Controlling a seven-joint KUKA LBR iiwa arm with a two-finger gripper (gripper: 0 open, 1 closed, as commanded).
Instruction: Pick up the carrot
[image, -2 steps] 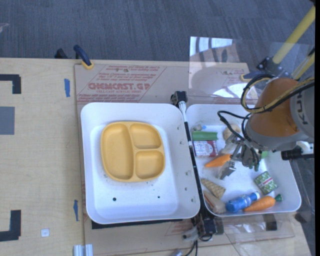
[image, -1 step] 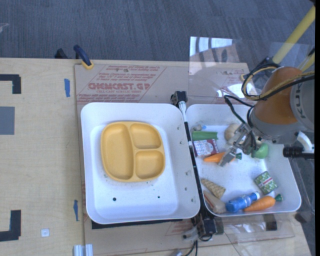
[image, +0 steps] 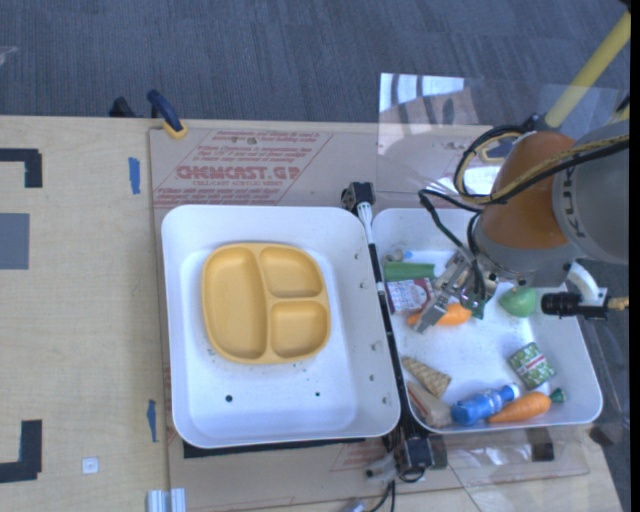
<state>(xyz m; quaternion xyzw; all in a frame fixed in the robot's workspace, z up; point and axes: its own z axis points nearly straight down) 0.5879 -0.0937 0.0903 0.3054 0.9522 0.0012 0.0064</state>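
Note:
A carrot (image: 522, 406) with a green top lies at the front of the right bin (image: 585, 350), beside a blue bottle (image: 482, 405). A second small orange piece (image: 457, 317), also carrot-like, lies in the middle of that bin. My gripper (image: 452, 311) is low over this orange piece, open, with one finger (image: 431, 317) on its left and the other on its right. The piece rests on the bin floor between them. The grey arm with its orange band reaches in from the right and hides part of the bin's back.
The right bin also holds a green round thing (image: 520, 300), a green packet (image: 530, 364), a green bar (image: 408, 269), a red-white wrapper (image: 405, 295) and a cone-like snack (image: 427, 377). A yellow divided plate (image: 265, 301) sits in the left bin (image: 190, 400).

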